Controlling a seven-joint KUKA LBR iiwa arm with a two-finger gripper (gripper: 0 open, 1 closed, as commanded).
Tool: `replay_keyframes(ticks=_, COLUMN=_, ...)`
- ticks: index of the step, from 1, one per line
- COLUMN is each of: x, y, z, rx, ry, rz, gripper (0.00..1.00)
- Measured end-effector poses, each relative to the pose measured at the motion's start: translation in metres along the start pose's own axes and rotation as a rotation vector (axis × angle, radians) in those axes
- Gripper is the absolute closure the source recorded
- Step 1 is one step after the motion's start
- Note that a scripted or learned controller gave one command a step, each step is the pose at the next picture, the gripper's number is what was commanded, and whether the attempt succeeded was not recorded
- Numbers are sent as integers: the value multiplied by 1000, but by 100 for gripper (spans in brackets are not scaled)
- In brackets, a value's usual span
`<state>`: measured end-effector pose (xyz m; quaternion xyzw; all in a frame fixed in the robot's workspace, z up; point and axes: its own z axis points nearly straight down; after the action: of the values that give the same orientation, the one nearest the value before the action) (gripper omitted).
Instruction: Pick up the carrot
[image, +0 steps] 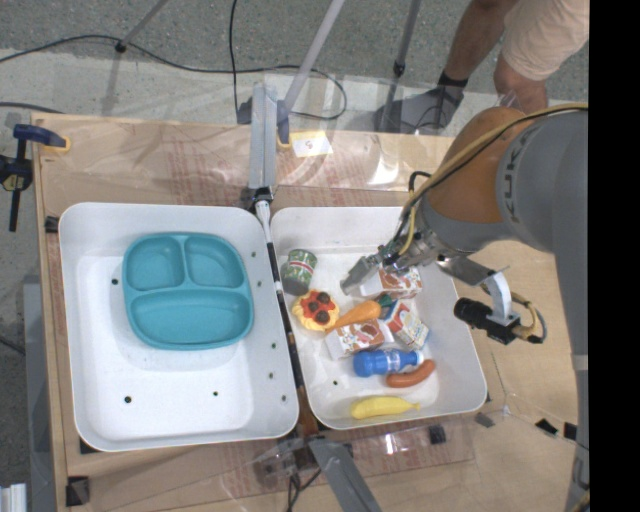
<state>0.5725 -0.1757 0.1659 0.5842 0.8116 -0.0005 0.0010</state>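
1. The arm (520, 185) comes in from the 3 o'clock side, and its gripper (372, 272) hangs over the right bin (340, 222).
2. I cannot tell if the jaws are apart or together; they are too small and partly mixed with the things below.
3. The carrot (360, 313) lies in the right bin, near its middle, just at 6 o'clock from the gripper. Nothing shows between the gripper and the carrot that I can call a hold.
4. At 9 o'clock from the carrot there is a pizza slice (316, 310), touching or almost touching it.
5. At 6 o'clock from the carrot lies a blue bottle (386, 362), then a sausage (411, 375) and a banana (383, 407).
6. A green can (298, 270) stands at 10 o'clock from the carrot.
7. The left bin (90, 400) holds a teal plate (187, 290) with three compartments.
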Motion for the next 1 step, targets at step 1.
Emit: replay_keyframes(ticks=1, x=42, y=-30, z=69, rx=-22, ry=-6, rz=308, gripper=0)
